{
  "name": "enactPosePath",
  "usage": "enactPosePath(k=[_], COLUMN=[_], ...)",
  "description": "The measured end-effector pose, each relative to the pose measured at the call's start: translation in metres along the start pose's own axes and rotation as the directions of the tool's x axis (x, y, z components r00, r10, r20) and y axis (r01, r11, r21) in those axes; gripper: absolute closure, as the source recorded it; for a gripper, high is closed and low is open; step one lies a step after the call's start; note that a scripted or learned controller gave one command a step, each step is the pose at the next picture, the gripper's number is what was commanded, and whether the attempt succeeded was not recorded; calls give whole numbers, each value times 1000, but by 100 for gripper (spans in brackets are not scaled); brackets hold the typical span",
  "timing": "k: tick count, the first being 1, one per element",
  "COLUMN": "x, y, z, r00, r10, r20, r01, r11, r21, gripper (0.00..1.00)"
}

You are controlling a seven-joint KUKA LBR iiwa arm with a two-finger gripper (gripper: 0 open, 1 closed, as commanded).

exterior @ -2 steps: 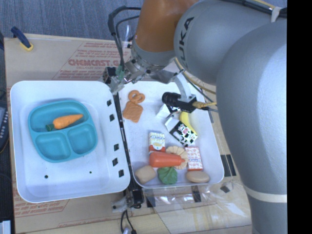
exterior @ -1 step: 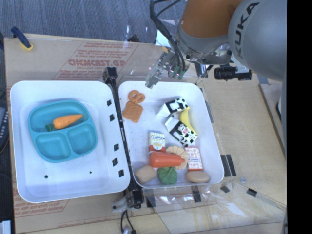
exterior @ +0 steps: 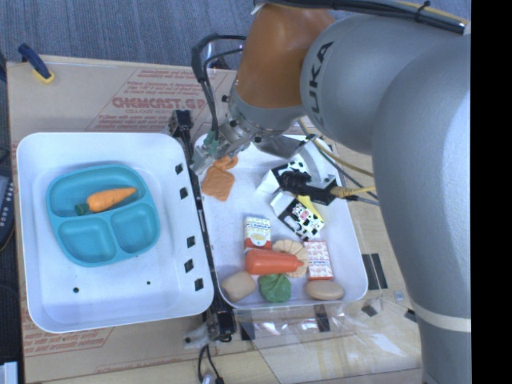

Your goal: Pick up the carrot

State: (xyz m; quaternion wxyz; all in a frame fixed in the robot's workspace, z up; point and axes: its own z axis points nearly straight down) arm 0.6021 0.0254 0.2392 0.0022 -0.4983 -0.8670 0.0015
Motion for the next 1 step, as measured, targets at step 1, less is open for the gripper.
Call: enactPosePath(k=[1], x=[-25], y=[-56], z=[38], r00=[987], r10=[-158], r20=[2], r01=[158], r11=[987], r21=[0], gripper=[100])
